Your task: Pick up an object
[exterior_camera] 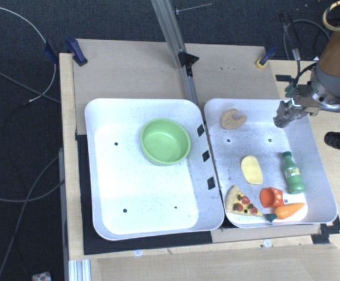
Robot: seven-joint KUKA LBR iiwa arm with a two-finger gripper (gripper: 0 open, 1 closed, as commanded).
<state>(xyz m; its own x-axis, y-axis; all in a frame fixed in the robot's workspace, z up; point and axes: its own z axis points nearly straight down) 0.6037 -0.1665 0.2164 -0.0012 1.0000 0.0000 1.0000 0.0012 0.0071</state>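
Gripper (282, 117) above right bin's (316, 157) far corner, holding nothing

One fixed camera looks down aslant, probably from the near side, over both bins (152, 113).

Arm (336, 69) cut off at right edge; tool (282, 117) fingers indistinct.

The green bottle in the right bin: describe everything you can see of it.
The green bottle is a small toy-like bottle, apparently plastic, with a darker green cap end pointing to the far side of the bin and a pale label band around its middle. It lies flat on the floor of the right bin, near that bin's right wall. The orange carrot and red cup lie just in front of it; whether they touch is unclear.
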